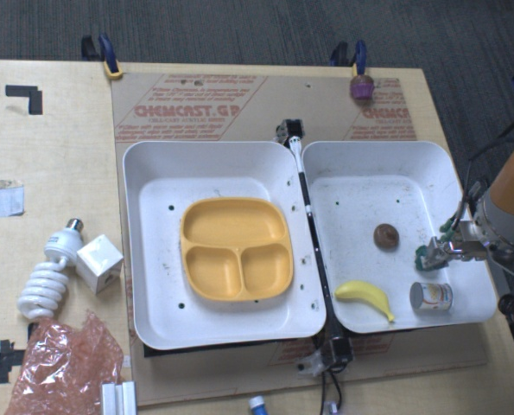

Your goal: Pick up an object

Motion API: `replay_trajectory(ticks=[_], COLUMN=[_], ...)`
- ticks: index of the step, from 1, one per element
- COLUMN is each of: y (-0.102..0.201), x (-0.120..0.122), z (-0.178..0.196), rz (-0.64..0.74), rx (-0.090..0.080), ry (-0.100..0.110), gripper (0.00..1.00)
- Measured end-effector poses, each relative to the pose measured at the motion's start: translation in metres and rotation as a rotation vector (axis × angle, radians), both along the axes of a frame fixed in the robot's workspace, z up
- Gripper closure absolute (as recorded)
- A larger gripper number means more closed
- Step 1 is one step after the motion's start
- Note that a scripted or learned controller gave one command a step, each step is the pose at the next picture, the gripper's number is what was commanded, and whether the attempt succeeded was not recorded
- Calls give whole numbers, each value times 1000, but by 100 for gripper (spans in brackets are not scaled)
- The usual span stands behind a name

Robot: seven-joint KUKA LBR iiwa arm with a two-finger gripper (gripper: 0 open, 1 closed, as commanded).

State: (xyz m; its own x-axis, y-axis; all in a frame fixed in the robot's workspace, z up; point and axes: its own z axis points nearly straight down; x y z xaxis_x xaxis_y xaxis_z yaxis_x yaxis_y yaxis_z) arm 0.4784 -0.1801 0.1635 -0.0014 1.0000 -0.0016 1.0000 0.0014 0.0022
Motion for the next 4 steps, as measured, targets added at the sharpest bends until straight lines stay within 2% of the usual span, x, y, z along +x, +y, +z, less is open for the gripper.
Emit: replay_trajectory(ticks=[1, 2, 3, 4], y=[0, 31, 30, 22], x=[0, -1, 0, 0], z=[0, -71, -61, 21], rz=[0, -1, -3, 1], rx=[0, 2, 1, 0], ry=[0, 2, 0, 0], gripper=[0, 0, 100, 100])
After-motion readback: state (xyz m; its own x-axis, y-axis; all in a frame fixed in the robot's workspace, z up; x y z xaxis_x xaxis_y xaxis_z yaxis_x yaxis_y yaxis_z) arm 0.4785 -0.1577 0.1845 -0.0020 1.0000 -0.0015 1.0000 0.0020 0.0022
